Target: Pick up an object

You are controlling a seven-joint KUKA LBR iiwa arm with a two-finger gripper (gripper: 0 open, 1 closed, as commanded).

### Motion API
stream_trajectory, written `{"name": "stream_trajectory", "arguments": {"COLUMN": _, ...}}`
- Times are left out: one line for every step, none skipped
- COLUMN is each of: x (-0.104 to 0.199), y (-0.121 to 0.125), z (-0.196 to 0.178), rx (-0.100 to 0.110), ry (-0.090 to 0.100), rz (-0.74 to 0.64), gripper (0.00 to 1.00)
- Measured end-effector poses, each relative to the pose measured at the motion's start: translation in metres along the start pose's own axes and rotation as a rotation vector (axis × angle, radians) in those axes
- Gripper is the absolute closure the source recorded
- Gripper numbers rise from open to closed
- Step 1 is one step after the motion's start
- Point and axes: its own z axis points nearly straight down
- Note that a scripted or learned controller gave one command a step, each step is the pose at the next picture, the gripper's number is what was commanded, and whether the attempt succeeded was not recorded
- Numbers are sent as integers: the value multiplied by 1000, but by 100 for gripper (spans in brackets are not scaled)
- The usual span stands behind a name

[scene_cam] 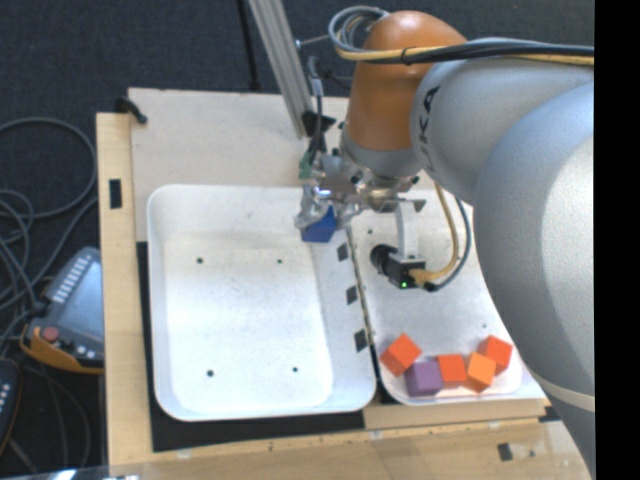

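Blue block (320,229) pinched between the closed fingers of the gripper (321,211), lifted over the left bin's (240,388) far right corner, orange blocks (448,360) well below-right

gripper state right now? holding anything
gripper: shut on the blue block, held above the left bin.

A handheld control pendant (68,313) with an orange underside lies on the dark floor at the left edge of the frame, black cables (30,183) looping above it. A slanted aluminium rail (280,48) rises at upper centre, over the wooden bench (215,138).
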Motion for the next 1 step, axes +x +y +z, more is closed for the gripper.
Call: {"name": "stream_trajectory", "arguments": {"x": -35, "y": -3, "z": 43, "rx": 8, "ry": -6, "rz": 13, "gripper": 100}}
